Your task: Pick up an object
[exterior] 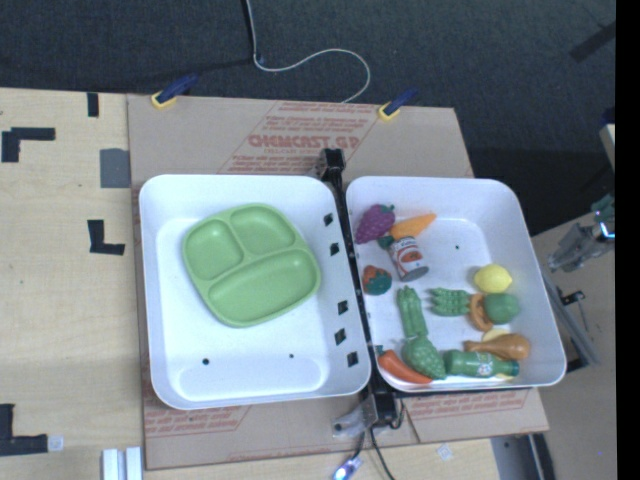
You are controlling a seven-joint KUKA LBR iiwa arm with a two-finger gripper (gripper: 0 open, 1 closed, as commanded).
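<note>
The right bin [500, 196] holds several toy foods: purple grapes [375, 222], an orange carrot [414, 225], a small can with a red label [408, 258], a yellow lemon [492, 278], a green pickle [411, 310], a brown drumstick [502, 346] and a green bottle [482, 366] lying on its side. My gripper [586, 240] appears as a grey piece at the right edge, outside the right bin's right wall and apart from all the toys. Nothing is seen in it.
A green divided plate [252, 263] lies in the left bin [160, 298]. Black clips run along the wall where the bins meet. Both bins rest on a cardboard sheet [300, 133] with blue-yellow clamps. A white cable [300, 63] loops behind.
</note>
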